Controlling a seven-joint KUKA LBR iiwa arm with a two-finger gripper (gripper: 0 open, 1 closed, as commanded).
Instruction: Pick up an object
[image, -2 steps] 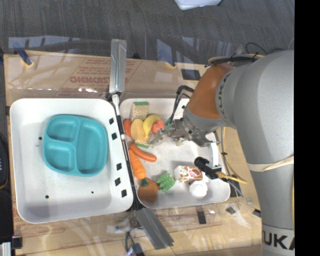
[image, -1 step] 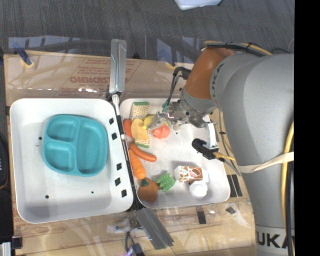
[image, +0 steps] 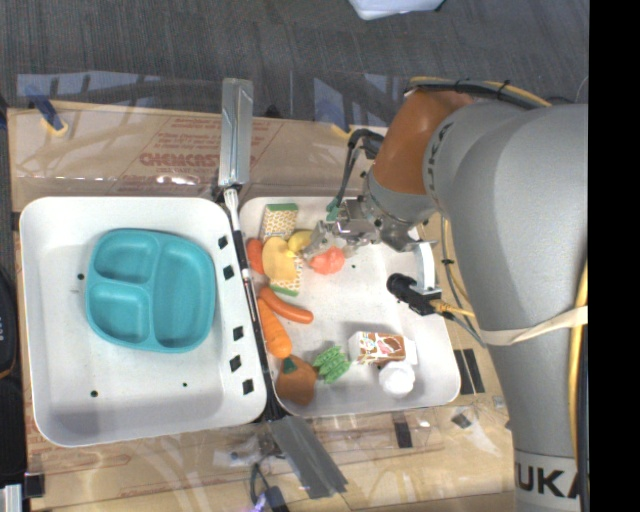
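Toys fill the right bin (image: 440, 385) that we see. The tool (image: 325, 240) hangs low at the bin's far end, just beside a red tomato (image: 328, 261) and yellow toy (image: 281, 262). We cannot tell how it is set. A blue plate (image: 150, 288) sits in the left bin (image: 60, 400).

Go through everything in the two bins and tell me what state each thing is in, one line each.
teal divided plate: flat in the left bin, compartments bare
milk carton: lying on its side
white bottle: lying down beside the carton
carrot: lying along the right bin's left wall
hot dog: lying flat
gripper: low over the red toy
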